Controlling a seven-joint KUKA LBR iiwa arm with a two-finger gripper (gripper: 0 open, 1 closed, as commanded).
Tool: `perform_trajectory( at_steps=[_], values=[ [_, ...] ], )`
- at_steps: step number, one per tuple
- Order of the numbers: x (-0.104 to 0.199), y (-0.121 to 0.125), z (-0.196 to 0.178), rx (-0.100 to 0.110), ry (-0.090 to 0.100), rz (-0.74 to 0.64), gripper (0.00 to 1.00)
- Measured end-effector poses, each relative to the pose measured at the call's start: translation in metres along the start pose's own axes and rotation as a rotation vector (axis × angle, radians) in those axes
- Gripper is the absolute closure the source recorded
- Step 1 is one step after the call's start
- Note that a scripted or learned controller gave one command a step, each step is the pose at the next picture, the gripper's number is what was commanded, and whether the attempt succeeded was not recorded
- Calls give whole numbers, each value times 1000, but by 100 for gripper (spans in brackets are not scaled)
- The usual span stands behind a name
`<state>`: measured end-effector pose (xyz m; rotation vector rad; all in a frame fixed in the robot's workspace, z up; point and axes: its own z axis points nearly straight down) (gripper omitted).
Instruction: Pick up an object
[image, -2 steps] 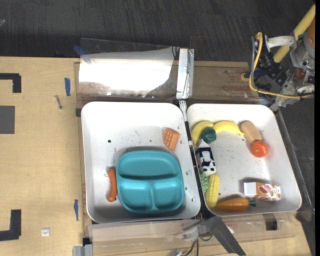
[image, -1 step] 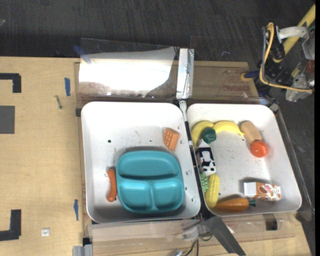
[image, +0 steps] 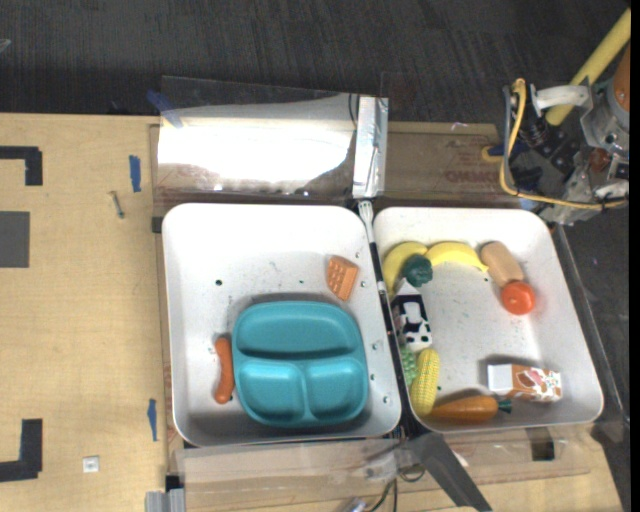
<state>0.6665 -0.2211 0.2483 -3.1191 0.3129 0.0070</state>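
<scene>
Left bin (image: 190, 240): one teal tray (image: 298, 362) at 6 o'clock, one hot dog (image: 223, 369) touching the tray's 9 o'clock edge, one orange wedge (image: 341, 276) at the tray's 1 o'clock.

Right bin (image: 560, 330): two bananas (image: 430, 256) at 11 o'clock, one cow (image: 411, 320), one corn (image: 426, 378), one carrot (image: 465, 407) at 6 o'clock, one carton (image: 524, 381) just above the carrot, one tan-and-red piece (image: 508, 277) at 1 o'clock.

Gripper (image: 600, 150) sits beyond the right bin's 1 o'clock corner; opening and contents cannot be determined.
</scene>
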Motion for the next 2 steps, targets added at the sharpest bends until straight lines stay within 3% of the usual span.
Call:
perform_trajectory(
  at_steps=[2],
  values=[
    [2, -7, -24, 8, 11, -4, 100]
  ],
)
